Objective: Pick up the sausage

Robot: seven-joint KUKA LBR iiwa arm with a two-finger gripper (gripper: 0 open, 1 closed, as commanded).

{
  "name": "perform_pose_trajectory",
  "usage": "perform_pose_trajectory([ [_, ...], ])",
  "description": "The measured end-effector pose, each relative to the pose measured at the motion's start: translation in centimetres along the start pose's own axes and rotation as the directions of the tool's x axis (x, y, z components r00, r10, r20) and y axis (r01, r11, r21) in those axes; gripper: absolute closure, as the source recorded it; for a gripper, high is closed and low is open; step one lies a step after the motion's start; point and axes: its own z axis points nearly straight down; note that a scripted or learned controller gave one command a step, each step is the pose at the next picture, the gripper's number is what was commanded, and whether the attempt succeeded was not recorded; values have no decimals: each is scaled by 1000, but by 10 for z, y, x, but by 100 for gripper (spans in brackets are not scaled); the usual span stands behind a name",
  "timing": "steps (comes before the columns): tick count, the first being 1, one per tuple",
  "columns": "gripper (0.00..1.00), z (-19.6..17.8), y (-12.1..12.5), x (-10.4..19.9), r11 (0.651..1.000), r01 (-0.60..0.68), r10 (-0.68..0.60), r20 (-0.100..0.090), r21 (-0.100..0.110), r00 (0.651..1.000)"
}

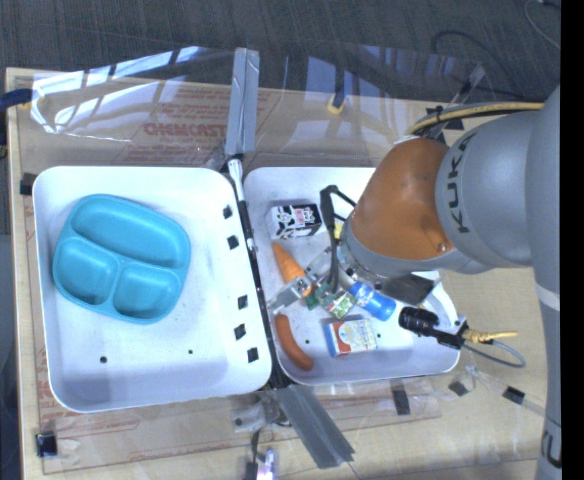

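Okay, I'm looking down on both bins and my arm is hunched over the right bin, its orange band covering most of the back half. The gripper is low among the clutter near the middle of that bin, beside the carrot and the small blue bottle. I see metal fingertips down there, but how far apart they stand I cannot tell, and I see nothing caught between them.

The sausage is what I want. It lies on the bin floor at the near-left corner, close against the left wall, clear of the other items, with the red-and-white carton just beside it on the right. From the gripper it sits toward the near edge and a touch left, near but apart, not touching.

Its long axis runs from upper left to lower right, roughly along that left wall. So my judgement: shift the tool toward the near-left corner and turn the fingers to close across the short width. The wall is close; that could crowd one finger

The left bin holds the blue divided plate, out of my way
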Motion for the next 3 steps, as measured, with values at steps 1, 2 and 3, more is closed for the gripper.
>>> perform_pose_trajectory([
  [1,0,13,-9,2,993,116,-116,-10,17,993],
  [2,0,37,-25,9,940,341,-341,-4,18,940],
  [3,100,30,-22,14,937,348,-348,-20,15,937],
])
